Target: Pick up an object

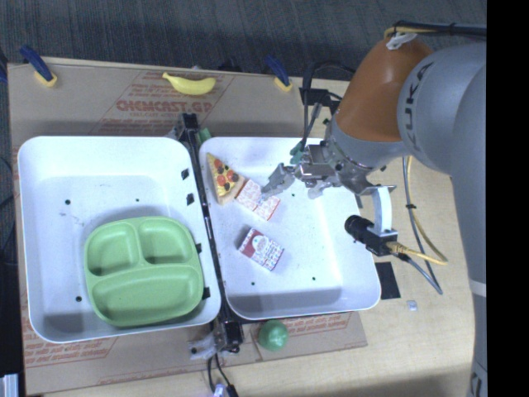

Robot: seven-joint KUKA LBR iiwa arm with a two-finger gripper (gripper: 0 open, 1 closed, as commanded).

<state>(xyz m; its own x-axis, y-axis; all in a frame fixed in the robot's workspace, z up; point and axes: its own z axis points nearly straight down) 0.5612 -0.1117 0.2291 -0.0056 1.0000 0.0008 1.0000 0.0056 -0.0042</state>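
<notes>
The right bin (355, 284) holds a pizza-slice toy (221, 176) near its far left corner. Just right of the toy lies a pink and white carton (259, 202). A second small carton (261, 250) with a red picture lies in the bin's middle. My gripper (296, 184) hangs over the bin's far half, just right of the first carton and above it. It is open, with one fingertip (276, 180) pointing at that carton, and nothing sits between the fingers.
The left bin (50, 164) contains a green divided tray (145, 269). A yellow banana (190, 82) lies on the cardboard behind the bins. A green ball (273, 335) rests in front of the right bin. Black clips join the bins along the middle divider (202, 213).
</notes>
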